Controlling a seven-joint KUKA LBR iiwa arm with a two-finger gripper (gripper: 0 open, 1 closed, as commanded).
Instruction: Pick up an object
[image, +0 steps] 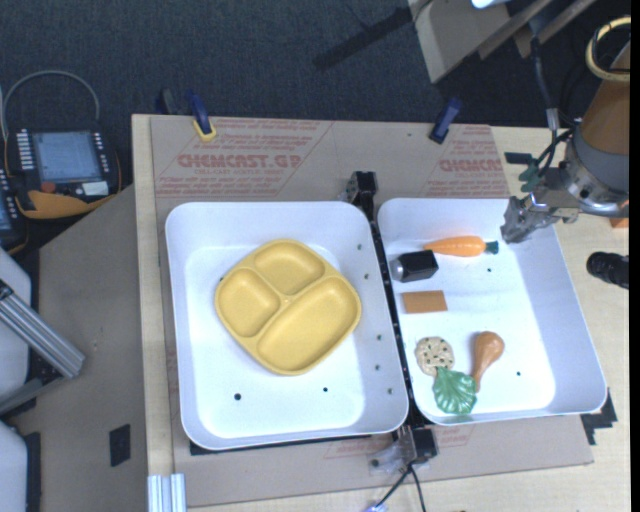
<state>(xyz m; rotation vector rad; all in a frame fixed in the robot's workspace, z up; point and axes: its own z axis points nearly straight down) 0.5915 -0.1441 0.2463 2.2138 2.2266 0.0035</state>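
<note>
While nothing has been lifted yet, I start at the near edge of the right bin (570, 300), where a green leafy toy (454, 391) lies touching a speckled cookie (434, 352), with a brown drumstick (486, 352) just beside them. Further in sits an orange-brown slab (424, 301), then a black block (416, 265) against the left wall. Nearest the far edge lies the carrot (456, 246), my likeliest target. My gripper (524, 217) hangs at the far right corner, close to the carrot's green end; I cannot tell its opening. The left bin (190, 300) carries a yellow divided plate (288, 305). Approach looks begun; descent, grasp and lift remain.
</note>
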